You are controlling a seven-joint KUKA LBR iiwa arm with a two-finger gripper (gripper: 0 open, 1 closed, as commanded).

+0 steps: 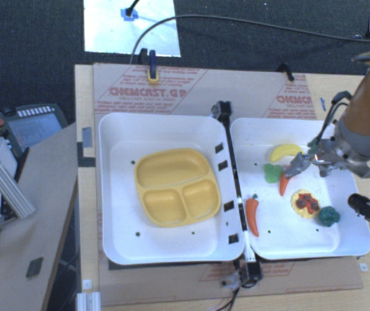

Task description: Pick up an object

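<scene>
While the pincer hangs with nothing in it, jaws apart, the small orange toy carrot lies at its seven o'clock, probably light and stiff; pinch its middle.

The bench bears two white bins side by side, the left bin touching the right bin.

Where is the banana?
The banana lies in the right bin, near its far edge, just above the green toy and beside the pincer.
</scene>
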